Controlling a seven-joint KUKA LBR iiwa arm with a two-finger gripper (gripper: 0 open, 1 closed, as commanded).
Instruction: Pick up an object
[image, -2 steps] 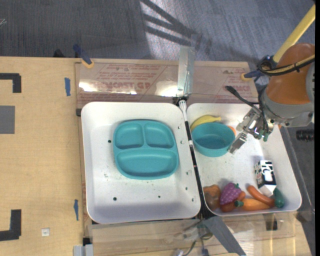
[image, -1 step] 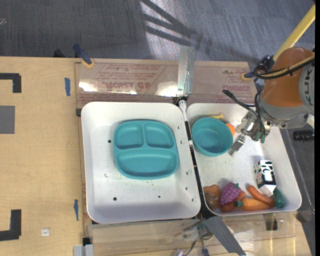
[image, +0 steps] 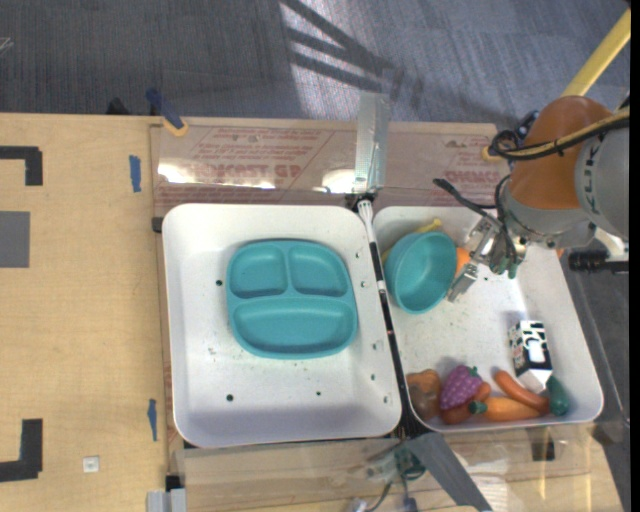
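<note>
The teal bowl (image: 420, 270) lies tipped on its side at 10 o'clock in the right bin (image: 575, 330), against the divider wall. It is smooth moulded plastic with a round rim. An orange piece (image: 462, 257) shows just beside it at its 3 o'clock. The tool (image: 480, 262) hangs just right of the bowl; whether its fingers are apart or together cannot be told here, and nothing shows between them.

Judged step: approach, with no grasp made. The next move calls for alignment over 1 rim edge, then closure.

At 6 o'clock in the same bin lie purple grapes (image: 460, 385), a carrot (image: 525, 390) and a black-and-white carton (image: 531, 348). The left bin (image: 190, 300) holds 1 teal divided plate (image: 292, 298) with 3 compartments.
</note>
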